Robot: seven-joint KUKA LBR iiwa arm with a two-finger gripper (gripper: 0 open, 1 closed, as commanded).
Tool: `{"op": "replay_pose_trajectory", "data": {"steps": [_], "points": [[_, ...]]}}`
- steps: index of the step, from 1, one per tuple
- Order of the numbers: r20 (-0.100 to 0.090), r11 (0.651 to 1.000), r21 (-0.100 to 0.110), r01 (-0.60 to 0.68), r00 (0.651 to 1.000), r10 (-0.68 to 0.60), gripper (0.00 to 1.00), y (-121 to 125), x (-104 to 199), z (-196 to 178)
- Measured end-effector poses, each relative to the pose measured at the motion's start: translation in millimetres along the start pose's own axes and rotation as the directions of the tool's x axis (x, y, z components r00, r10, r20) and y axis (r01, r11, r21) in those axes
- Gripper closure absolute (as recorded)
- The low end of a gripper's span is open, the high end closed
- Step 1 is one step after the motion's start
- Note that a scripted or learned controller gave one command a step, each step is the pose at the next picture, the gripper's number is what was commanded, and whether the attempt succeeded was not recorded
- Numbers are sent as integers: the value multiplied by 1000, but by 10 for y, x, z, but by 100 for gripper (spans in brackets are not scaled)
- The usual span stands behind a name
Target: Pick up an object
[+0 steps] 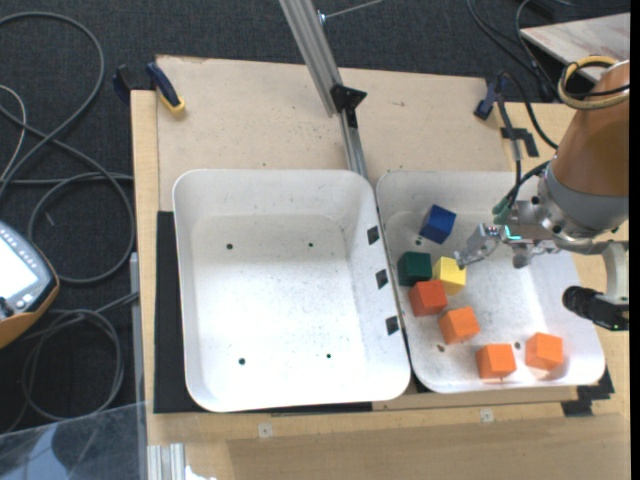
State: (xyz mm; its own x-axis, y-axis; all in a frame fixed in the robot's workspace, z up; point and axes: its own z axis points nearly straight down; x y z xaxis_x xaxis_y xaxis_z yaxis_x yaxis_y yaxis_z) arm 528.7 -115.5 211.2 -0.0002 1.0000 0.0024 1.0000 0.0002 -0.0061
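Reaching from the right, the grey arm (590,183) slants over the right bin (560,373), wrist low.
Smooth white plastic bins sit on a pale wooden desk (260,118), the left bin (190,268) speckled dark. Relative to the yellow cube (452,275): gripper (478,248) just up-right, whether apart or together I cannot tell; blue cube (437,223) above; green cube (415,267) left; four matte orange cubes (459,324) below. No writing is legible.

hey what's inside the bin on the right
The right bin holds a blue cube, a green one, a yellow one and four orange ones. The arm covers its far right part.
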Motion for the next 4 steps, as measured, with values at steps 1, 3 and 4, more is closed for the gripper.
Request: {"op": "replay_pose_trajectory", "data": {"steps": [1,3,4], "points": [[1,1000,-6,0,1000,0,0,10,-1,-20],[0,1000,0,0,1000,0,0,-31,28,836],[-7,1000,-11,4,1000,-4,0,16,52,1032]]}}
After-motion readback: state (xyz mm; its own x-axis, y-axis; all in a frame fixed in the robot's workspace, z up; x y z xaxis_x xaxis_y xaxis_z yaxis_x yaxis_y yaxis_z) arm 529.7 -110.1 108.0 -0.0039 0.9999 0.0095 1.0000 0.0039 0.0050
